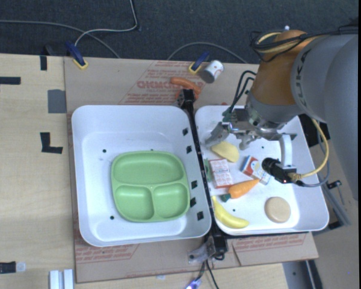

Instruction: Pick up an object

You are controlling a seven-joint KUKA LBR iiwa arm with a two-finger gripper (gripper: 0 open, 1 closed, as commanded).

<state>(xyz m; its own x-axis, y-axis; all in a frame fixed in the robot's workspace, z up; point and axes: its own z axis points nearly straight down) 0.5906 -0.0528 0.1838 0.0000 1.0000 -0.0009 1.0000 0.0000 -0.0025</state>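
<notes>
1. grey arm with an orange band (289, 71) – reaches over the right white bin's (313, 221) far edge.
2. green three-compartment plastic tray (149, 184) sits mid-floor in the left white bin (90, 161).
3. two-finger gripper (231, 136) – fingers spread open, holding nothing, just above the pale yellow wedge (226, 152) near the right bin's far-left corner.
4. yellow banana (227, 217) – near-left corner.
5. orange carrot (243, 189), tan round disc (278, 209) toward the near edge.

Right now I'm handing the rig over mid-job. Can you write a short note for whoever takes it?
Gripper: low in the right bin, just above the pale yellow piece; nothing seen between its fingers.
Also in the right bin: carrot, banana, round tan piece, small printed packet.
Left bin: green divided plate.
Done: nothing lifted yet.
Left: grasp one object and raise it.
</notes>
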